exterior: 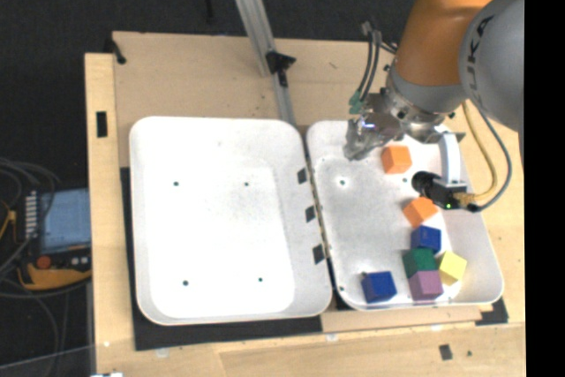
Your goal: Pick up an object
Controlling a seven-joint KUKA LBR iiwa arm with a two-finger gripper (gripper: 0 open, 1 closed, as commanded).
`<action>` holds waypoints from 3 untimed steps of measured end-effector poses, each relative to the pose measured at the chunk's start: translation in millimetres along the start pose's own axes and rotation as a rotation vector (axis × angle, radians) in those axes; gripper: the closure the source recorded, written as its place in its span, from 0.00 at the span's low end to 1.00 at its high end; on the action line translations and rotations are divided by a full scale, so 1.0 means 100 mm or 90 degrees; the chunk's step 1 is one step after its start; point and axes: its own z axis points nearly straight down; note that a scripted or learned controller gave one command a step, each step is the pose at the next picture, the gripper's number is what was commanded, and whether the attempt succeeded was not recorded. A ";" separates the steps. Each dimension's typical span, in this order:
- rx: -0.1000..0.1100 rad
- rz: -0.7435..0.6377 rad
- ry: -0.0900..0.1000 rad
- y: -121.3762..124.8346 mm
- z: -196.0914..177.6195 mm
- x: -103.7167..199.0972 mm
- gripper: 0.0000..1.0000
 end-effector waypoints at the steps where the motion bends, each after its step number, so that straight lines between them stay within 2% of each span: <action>1: 0.000 -0.001 0.001 -0.11 -0.06 0.47 1.00; 2: 0.000 0.000 0.000 -0.28 0.07 0.89 1.00; 3: -0.002 -0.002 0.002 -0.37 0.00 1.44 1.00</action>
